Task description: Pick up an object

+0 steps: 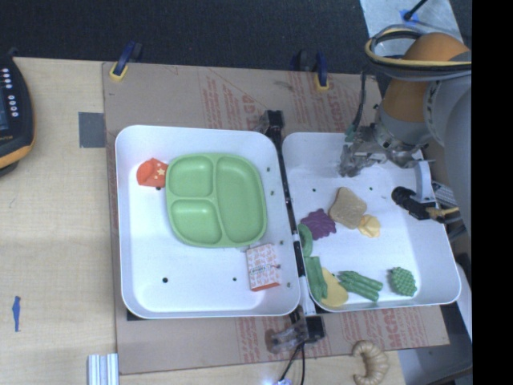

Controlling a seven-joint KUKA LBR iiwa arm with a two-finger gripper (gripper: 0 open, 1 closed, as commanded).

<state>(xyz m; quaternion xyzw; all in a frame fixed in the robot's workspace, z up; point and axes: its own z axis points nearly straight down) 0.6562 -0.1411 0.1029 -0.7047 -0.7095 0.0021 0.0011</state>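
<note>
A wooden tabletop (56,239) is carrying two white bins on cardboard. The gripper (355,160) is hovering over the right bin's (437,275) upper part, with nothing visibly held. A tan bread slice (347,206), purple grapes (319,224) and green beans (360,284) are lying below it. The left bin (144,291) is holding a green divided plate (216,199).

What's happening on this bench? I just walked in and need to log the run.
A grey arm reaches in from the right, its gripper low over the back of the right bin. Toy foods lie in that bin: bread, grapes, green beans and broccoli. The left bin holds a green tray. No toy is seen in its grip.
</note>
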